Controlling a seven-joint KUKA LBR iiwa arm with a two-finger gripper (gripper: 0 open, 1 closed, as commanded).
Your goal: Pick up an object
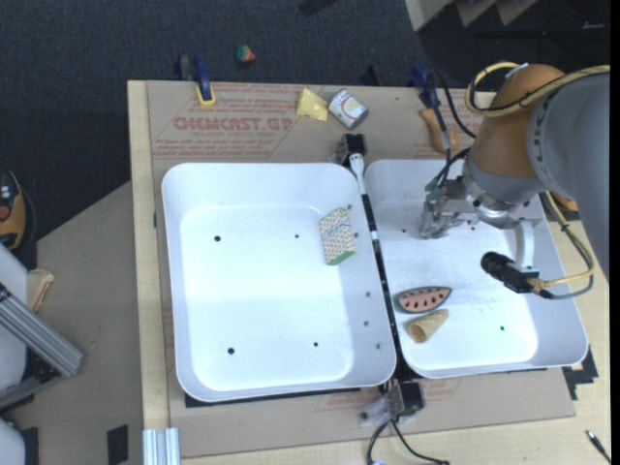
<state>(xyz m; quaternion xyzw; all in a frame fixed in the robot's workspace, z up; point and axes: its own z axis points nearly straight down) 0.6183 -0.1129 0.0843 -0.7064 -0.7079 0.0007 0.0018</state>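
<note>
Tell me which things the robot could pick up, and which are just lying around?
For the job:
- watermelon slice toy, right bin
- cone-shaped toy, right bin
- patterned pouch, left bin
- gripper, over the right bin

Lying about, outside the bins:
- yellow piece
- small box
- blue clamp

I read this as a robotics lab: my arm [557,124] over two white bins [194,187] on a clamped board [242,119], dark carpet [97,27] around it.
</note>
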